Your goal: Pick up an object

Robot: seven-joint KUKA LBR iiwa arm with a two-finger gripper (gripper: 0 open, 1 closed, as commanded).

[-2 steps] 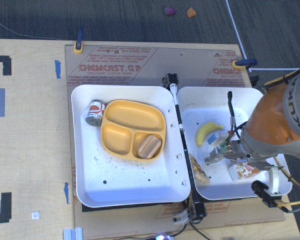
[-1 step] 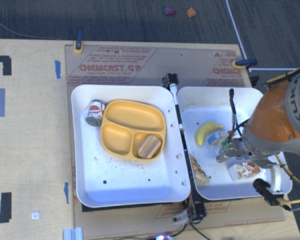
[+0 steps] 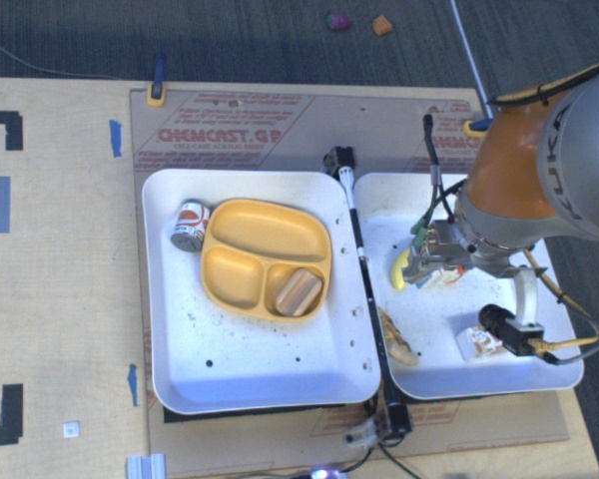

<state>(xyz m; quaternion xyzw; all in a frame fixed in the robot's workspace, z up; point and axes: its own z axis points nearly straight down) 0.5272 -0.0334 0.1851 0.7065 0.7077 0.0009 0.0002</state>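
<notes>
- yellow object (image 3: 400, 269) lies in right bin (image 3: 449, 367), just beside gripper (image 3: 434, 259)
- gripper low over it; fingers' state can't tell
- yellow tray (image 3: 265, 233) in left bin (image 3: 180, 357)

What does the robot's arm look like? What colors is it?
The arm is big, round and grey, with a wide orange band above the wrist. Thin black cables run along it down toward the gripper, which is a small cluster of dark metal parts with a bit of green on it.
</notes>
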